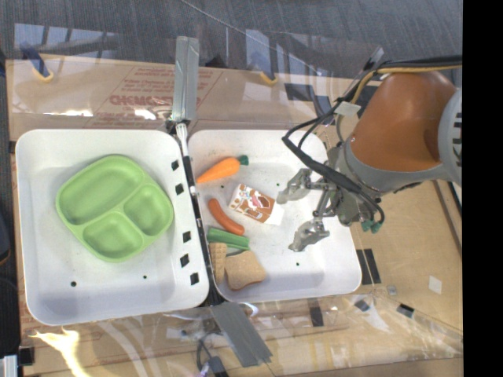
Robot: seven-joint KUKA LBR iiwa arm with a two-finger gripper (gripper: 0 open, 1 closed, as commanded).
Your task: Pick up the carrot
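So the gripper [302, 214] is hanging over the right-hand bin [330, 277], toward its right half, with its two fingers spread wide apart and nothing between them. One fingertip [289, 193] sits up toward the far side, the other [300, 243] toward the near side, and there's just bare white bin floor in the gap.

Closest thing to it is a small snack packet [253, 203], just beside the gripper on the left. Past that packet, up and to the left, is the carrot [219, 170]. It's lying flat near the far-left corner of the same bin, long axis running roughly left-right with a slight tilt, green stem end pointing back toward the gripper and the tip pointing at the divider wall [185, 181]. I'd guess the fingers need some turning to close across the carrot's width, not along it.

Room looks decent to me: open floor above and right of the carrot, though the tip sits near the wall. Below it, further left of the gripper, there's a red sausage-looking piece [225, 216], a green thing [228, 239] and a tan bread-like chunk [242, 270], all apart from the carrot. The other bin beyond the divider has a green divided plate [114, 207].
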